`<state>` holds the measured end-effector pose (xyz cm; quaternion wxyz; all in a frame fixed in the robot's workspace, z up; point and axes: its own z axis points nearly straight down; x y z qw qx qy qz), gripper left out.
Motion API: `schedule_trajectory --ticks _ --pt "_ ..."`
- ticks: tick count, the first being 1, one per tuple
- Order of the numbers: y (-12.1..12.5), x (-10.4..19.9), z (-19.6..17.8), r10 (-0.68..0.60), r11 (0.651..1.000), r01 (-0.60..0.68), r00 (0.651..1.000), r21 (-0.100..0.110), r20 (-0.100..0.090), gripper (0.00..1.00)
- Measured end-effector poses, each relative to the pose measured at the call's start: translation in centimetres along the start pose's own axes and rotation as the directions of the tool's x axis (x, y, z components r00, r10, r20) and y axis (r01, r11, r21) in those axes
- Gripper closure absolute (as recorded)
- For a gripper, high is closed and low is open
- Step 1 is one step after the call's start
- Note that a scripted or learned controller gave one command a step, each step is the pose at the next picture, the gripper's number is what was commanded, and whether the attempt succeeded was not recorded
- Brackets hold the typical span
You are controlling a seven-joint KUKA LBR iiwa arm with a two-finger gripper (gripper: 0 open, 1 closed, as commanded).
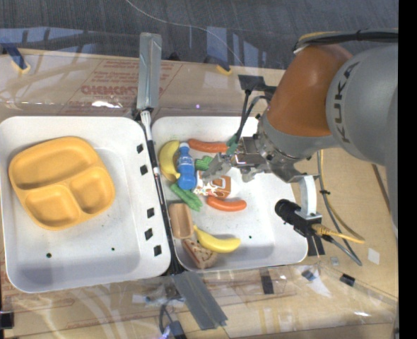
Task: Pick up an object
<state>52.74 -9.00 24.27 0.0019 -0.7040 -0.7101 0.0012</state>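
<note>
Whether the fingers are parted or pressed together cannot be told from this slanted view: the gripper (pixel 222 162) is a small cluster of dark and metallic parts low over the far middle of the right bin, its tips lost among the toys beneath.

Going left to right, the left bin (pixel 25 260) is a shallow white tray with rounded corners and a faintly speckled floor. On its far-left part lies a yellow divided plate (pixel 60 181), smooth matte plastic with three compartments and soft, rounded edges.

The right bin (pixel 265 249) holds a crowded heap of plastic play food along its left side. At its far left a yellow banana (pixel 167 159) curves beside a blue bottle (pixel 186 169) with a white cap. A green pea pod (pixel 187 196) lies slantwise just nearer. A long reddish hot dog (pixel 207 146) lies along the far side, close to the gripper. Under the gripper sits a small orange-and-white patterned piece (pixel 215 186), too busy to name, and just nearer it a second glossy sausage (pixel 227 204). Toward the near wall lie a tan bread-like block (pixel 179 221), a second banana (pixel 219 242) and a brown wedge (pixel 198 254).

At the right, the arm's smooth orange band (pixel 304 94) meets a grey shell (pixel 367 97).
</note>
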Motion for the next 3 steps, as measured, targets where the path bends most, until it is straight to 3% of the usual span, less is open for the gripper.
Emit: schedule_trajectory --ticks 1,2,3 --pt "-5.1 -2.4 15.0 -0.100 0.995 0.100 0.995 0.000 0.000 0.00" --pt "-5.0 -2.4 14.0 -0.106 0.994 0.106 0.994 -0.001 0.000 1.00" --pt "-2.5 3.5 5.1 0.305 0.952 -0.305 0.952 -0.004 -0.002 1.00"
